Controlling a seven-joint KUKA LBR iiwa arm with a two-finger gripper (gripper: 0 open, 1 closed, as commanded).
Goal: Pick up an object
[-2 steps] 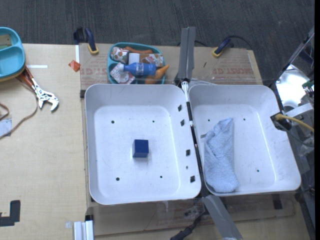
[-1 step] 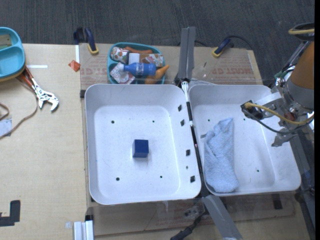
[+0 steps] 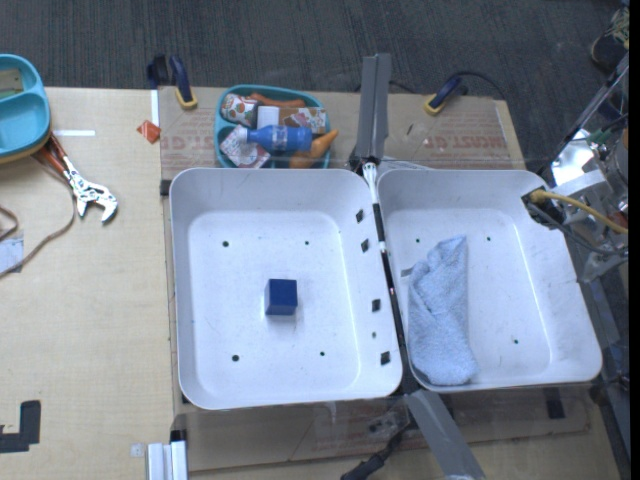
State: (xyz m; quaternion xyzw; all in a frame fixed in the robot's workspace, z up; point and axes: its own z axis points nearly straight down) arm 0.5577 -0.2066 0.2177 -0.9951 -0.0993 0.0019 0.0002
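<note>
While seemingly crumpled, pale blue cloth [image 3: 441, 311] lies lengthwise, near-to-far.

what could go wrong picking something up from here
The blue block is small and sits alone in the left bin; closing fingers might nudge it aside. The grey cloth in the right bin lies crumpled against the left wall, so a grasp may catch only a fold and slip.
</note>
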